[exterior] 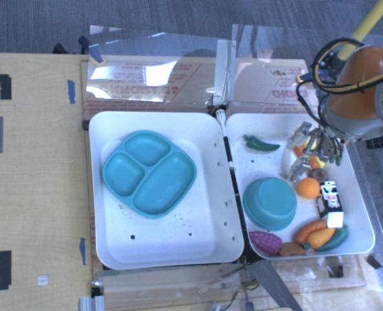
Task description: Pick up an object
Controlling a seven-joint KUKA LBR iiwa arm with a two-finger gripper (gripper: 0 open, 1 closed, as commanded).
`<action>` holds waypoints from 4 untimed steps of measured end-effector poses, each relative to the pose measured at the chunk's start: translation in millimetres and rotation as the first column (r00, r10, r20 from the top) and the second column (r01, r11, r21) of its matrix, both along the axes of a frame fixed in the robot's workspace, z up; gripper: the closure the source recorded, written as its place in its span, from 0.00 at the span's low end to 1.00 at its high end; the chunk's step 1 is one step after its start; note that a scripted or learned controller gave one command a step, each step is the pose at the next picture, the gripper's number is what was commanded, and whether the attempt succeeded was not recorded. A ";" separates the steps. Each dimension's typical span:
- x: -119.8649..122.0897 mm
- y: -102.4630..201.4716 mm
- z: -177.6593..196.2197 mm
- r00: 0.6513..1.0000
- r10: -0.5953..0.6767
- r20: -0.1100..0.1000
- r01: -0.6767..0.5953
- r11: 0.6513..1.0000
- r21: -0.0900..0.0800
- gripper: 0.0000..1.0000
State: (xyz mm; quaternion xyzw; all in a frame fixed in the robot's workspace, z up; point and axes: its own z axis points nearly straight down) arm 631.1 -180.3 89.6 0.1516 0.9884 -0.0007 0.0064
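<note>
Nearest the camera, along the right bin's [366,235] front edge, lie one purple toy [265,241], one orange-and-green vegetable cluster [319,234] and one black-and-white block [330,199]. Beyond them stand one teal bowl [270,203] and one orange ball [308,188]. The left bin [113,238] holds one teal divided plate [149,172]. Further back, one green pepper [262,144] lies alone. The gripper [308,154] hangs just above the ball, over something small and orange; how far its jaws stand apart I cannot tell.

blue divided plate [150,172] in left bin [107,238]
</note>
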 end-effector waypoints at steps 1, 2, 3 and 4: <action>3.4 1.5 13.7 1.000 0.003 0.011 -0.003 1.000 -0.003 1.00; -19.2 58.4 106.6 1.000 -0.010 0.007 0.010 1.000 0.002 1.00; -22.3 56.3 100.5 1.000 -0.014 -0.005 0.014 1.000 0.003 0.00; -88.9 -13.7 -0.7 1.000 0.020 -0.002 -0.020 1.000 -0.001 0.00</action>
